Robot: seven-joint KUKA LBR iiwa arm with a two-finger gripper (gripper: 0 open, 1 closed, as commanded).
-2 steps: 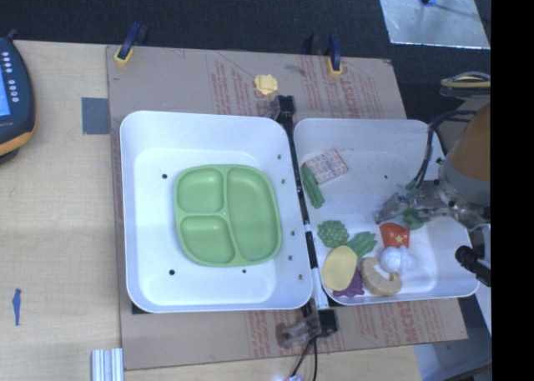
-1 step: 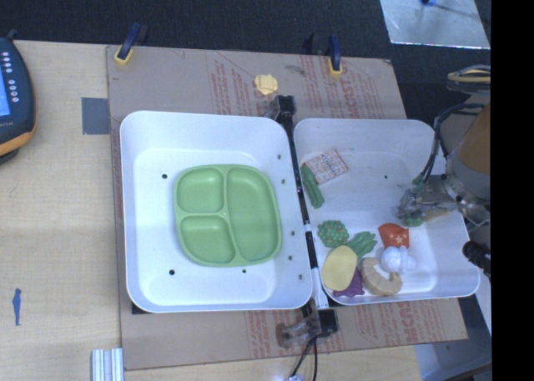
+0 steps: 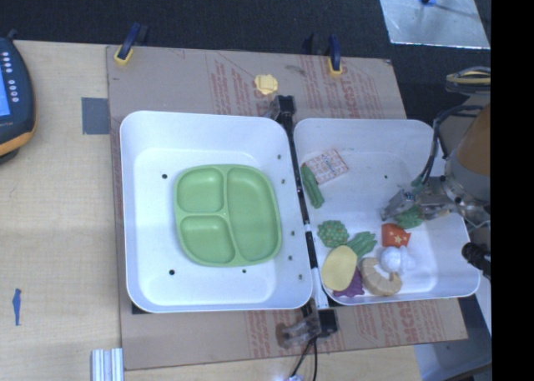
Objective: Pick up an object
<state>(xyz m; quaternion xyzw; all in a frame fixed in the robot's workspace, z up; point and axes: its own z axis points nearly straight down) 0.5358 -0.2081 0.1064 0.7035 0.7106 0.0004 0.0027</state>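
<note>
The pile of toy food [image 3: 367, 258] sits at the near edge of the right bin [image 3: 367, 133], and any piece of it could serve as the object to pick; the claw [image 3: 406, 203] hangs over the right part of that bin, just beside a dark green leafy piece [image 3: 409, 219] and a little beyond a red piece [image 3: 395, 236]; whether the claw is apart, together or clamped on something cannot be told, for its metal parts blur together at this slant; the pieces look like light, hollow plastic, stiff and rather smooth, so a judgement is that they will lift easily but may slip or skid from a pinch on a rounded side; the yellow piece [image 3: 339, 267] and the broccoli-like piece [image 3: 332, 232] are crowded against their neighbours, touching, which leaves little room beside them; the red piece, nearer the claw, seems the likelier take, gripped across its narrow width; a slim green stick [image 3: 311, 186] lies apart along the left wall, beside a flat printed card [image 3: 324, 166] that would be hard to lift from the floor; a purple piece [image 3: 354, 286] is largely hidden under the yellow one; the left bin [image 3: 150, 288] holds a green divided tray [image 3: 227, 214]; the arm is cut off at the right; the counter [image 3: 58, 229] carries both bins.
</note>
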